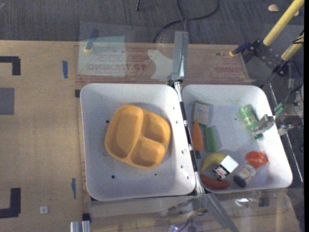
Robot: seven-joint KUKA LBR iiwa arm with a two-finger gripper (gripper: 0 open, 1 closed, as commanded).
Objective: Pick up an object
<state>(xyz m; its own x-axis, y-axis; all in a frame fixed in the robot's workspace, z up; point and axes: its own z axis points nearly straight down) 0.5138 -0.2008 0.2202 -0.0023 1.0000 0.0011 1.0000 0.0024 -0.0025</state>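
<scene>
The right bin (231, 103) holds several small objects. Among them are a grey textured pad (202, 113), an orange carrot (197, 136), a dark green stick (211, 137) and a pale green bottle (247, 115). Toward the front lie a yellow fruit (212, 159), a white box (226, 166), a red pepper-like piece (215, 181), a small can (245, 174) and a red tomato-like piece (256, 158). My gripper (264, 124) hangs over the right side of this bin. It sits just right of the green bottle, and I see nothing between its fingers.
The left bin (94, 129) carries an orange divided plate (138, 136) in its middle. A metal divider (179, 57) runs between the bins at the back. Yellow poles (285, 17) and dark hardware stand at the far right, with cables (193, 4) on the floor behind.
</scene>
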